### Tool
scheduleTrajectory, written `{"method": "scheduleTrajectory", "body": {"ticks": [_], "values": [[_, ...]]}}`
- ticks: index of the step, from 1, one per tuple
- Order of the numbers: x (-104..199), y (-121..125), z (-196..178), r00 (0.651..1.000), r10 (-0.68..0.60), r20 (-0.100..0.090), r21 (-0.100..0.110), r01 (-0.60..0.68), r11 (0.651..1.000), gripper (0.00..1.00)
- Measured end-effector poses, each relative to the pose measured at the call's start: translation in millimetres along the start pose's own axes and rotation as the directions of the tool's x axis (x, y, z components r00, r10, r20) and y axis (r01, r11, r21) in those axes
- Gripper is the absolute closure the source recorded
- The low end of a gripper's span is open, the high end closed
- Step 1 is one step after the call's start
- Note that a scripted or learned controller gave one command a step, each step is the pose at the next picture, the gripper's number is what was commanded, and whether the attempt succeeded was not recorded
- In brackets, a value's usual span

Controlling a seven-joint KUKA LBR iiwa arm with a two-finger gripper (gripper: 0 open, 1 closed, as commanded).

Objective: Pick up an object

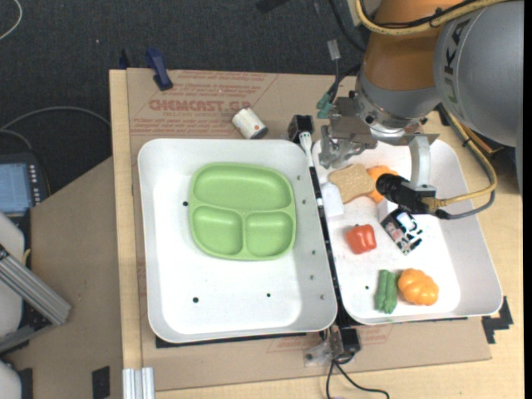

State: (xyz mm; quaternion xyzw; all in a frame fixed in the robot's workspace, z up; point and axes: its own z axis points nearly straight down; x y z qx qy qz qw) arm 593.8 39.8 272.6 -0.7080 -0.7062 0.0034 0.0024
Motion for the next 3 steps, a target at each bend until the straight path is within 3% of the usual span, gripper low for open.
{"method": "scheduleTrajectory", "body": {"ticks": [1, 2, 3], "values": [[44, -52, 59, 1.000, -0.006, -0.003, 0.004, 0.006, 1.000, 1.00], [146, -57, 10, 1.000, -0.015, -0.007, -0.013, 0.015, 1.000, 1.00], [109, -98, -3, 1.000, 0.000, -0.001, -0.003, 0.000, 1.000, 1.00]]}}
